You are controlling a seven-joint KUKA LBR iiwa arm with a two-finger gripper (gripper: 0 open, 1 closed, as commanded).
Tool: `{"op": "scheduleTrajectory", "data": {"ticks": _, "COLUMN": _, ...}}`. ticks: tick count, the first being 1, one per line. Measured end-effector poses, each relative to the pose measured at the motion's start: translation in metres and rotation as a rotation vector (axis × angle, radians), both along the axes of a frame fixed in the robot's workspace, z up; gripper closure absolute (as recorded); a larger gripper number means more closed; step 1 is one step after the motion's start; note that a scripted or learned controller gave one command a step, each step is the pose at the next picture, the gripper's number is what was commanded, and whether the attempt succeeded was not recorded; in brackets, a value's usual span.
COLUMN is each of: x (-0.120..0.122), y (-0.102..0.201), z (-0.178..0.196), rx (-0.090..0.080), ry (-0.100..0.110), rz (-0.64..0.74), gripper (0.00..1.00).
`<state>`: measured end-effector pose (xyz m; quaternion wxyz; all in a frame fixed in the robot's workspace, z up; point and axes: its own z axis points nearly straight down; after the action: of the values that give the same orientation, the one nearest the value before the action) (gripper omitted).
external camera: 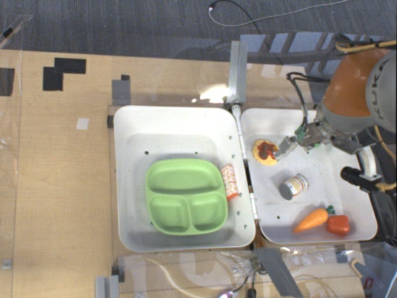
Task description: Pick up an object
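The gripper [286, 146] is hovering just right of the pizza [265, 152] (jaws' width probably unreadable here); centre over it before closing.

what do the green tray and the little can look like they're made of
Green tray: likely moulded plastic, matte, one even colour with soft rounded dividers. Can: probably metal, its grey end catching a dull shine; the printed wrap is too small to judge.
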<state>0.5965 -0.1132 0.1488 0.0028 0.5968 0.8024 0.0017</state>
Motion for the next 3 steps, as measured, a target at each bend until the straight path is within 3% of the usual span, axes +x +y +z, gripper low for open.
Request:
{"op": "scheduleTrajectory", "data": {"ticks": 1, "x": 0.007, "y": 0.020, "z": -0.059, "rx": -0.002, "ry": -0.006, "rz": 0.120, "gripper": 0.00}}
{"op": "scheduleTrajectory", "data": {"ticks": 2, "x": 0.064, "y": 0.012, "z": -0.060, "rx": -0.001, "ry": -0.004, "rz": 0.107, "gripper": 0.00}}
{"op": "scheduleTrajectory", "data": {"ticks": 3, "x": 0.067, "y": 0.014, "z": -0.047, "rx": -0.003, "ry": -0.013, "rz": 0.112, "gripper": 1.00}}
